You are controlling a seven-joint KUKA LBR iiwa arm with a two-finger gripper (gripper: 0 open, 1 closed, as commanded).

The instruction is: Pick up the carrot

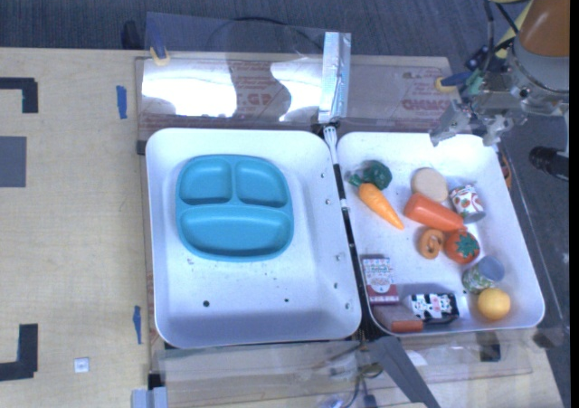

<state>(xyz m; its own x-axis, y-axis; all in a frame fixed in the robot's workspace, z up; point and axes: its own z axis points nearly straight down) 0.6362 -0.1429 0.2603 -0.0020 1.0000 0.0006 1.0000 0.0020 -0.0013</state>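
The gripper [470, 121] hangs above the right bin's [529, 257] far rim, and I cannot tell its state; the carrot [381, 204] lies near the bin's left wall, green top beside it; I judge it best to descend over its thick middle, crosswise.

blue divided plate [235, 205] in left bin [172, 307], yellow lemon [493, 304] in right bin [534, 307]
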